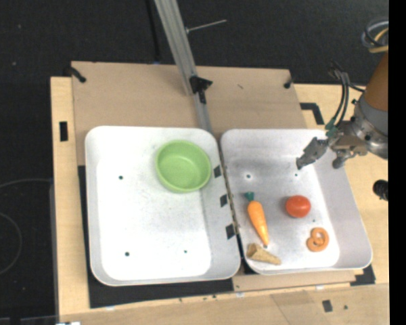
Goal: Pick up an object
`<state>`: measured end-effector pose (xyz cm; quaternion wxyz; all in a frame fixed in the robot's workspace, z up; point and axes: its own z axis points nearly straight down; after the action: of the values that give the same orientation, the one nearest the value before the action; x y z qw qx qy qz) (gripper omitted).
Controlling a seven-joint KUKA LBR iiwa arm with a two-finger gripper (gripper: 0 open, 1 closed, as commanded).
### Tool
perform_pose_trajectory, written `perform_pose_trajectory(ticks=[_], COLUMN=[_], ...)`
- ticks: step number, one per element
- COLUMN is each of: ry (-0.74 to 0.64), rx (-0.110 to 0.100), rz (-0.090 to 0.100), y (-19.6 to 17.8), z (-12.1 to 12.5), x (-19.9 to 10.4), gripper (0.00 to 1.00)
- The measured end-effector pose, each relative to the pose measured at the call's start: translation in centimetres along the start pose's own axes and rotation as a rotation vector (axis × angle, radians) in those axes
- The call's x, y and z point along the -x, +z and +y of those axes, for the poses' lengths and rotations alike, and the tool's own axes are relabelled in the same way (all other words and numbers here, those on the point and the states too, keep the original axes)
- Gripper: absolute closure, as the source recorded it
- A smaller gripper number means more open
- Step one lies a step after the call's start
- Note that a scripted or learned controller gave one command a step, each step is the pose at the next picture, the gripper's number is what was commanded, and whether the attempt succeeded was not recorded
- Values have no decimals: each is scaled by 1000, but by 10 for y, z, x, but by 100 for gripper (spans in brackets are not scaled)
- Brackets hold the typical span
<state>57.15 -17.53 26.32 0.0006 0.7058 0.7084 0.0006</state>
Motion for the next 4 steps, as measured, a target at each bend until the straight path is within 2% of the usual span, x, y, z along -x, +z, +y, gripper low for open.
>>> perform_pose_trajectory(ticks=[1,2,4], ry=[0,4,5], rx=[0,-7,-5], rz=[1,-1,-2], y=[0,63,160], z=[0,-1,2], x=[0,0,3], gripper=[0,0,0])
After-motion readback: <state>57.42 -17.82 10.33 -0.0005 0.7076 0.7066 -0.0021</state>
